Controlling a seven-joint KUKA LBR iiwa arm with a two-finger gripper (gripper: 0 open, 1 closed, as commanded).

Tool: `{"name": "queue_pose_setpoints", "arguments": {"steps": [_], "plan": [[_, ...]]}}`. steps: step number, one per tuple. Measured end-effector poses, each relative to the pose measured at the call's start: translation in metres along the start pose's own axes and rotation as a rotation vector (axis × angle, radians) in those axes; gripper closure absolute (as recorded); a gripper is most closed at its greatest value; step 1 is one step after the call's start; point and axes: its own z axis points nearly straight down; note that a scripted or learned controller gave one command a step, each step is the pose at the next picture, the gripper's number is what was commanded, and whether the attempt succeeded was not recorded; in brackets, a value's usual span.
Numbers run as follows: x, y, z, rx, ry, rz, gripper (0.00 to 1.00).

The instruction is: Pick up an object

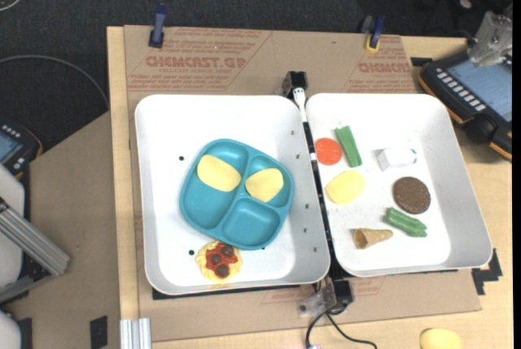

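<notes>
Cardboard-covered bench with two white bins, toy food spread across both.

Nearest, a yellow object (pixel 440 338) is cut off by the bottom edge. In the left bin (pixel 155 176), a small pizza-like toy (pixel 218 260) touches the blue divided plate (pixel 244 224), whose two far compartments each hold a yellow piece (pixel 218 172); what these are is hard to tell. The right bin (pixel 460 176) holds, near to far, a tan cone (pixel 371 237), a green pod (pixel 406 222), a brown disc (pixel 411 194), a yellow round (pixel 345 187), a blurred white block (pixel 396 157), an orange disc (pixel 328 150) and a green stick (pixel 349 146). A dark handheld screen (pixel 476 91) runs off the right edge. Whether the gripper is released or clenched cannot be told.
</notes>
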Motion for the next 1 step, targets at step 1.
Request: {"name": "queue_pose_setpoints", "arguments": {"steps": [1], "plan": [[-0.0293, -0.0632, 0.0756, 0.031, 0.005, 0.01, 1.0]]}}
